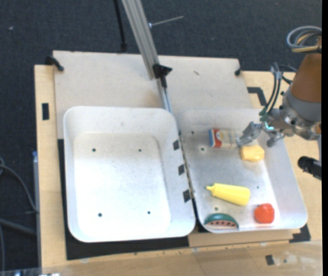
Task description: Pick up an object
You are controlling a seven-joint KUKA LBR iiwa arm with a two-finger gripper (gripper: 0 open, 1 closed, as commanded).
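Objects for picking lie in the right bin (285, 177), 5 of them that I can count. A small yellow block (252, 153) sits near the bin's upper right part, and my claw (260, 134) hangs just above and beside it, reaching in from the right. My 2 fingers are spread apart, 1 grey finger (247, 134) slanting down toward the left and the other (272, 137) on the right. Nothing sits between them; I have hold of no object. Whether a fingertip touches the yellow block I cannot tell, but the block lies on the bin floor just below the gap.

Left of my claw, near the bin's top, lies a small carton (221, 137) with red, blue and pale faces, on its side. Lower down, near the middle of the bin, a yellow squeeze bottle (229, 193) lies flat with its cap pointing left. At the bottom edge a watermelon slice (221, 221), green rind and red flesh, rests against the front wall. Just right of it stands a small orange-red round object (264, 213), which I cannot identify further.

The left bin (77, 125) sits touching the right one along their shared edge. Both rest on the pale bench (106, 73). A slanted aluminium bar (140, 27) runs from the top of the view down to the seam between the 2 bins. My orange band (309, 79) shows above my wrist at the right.
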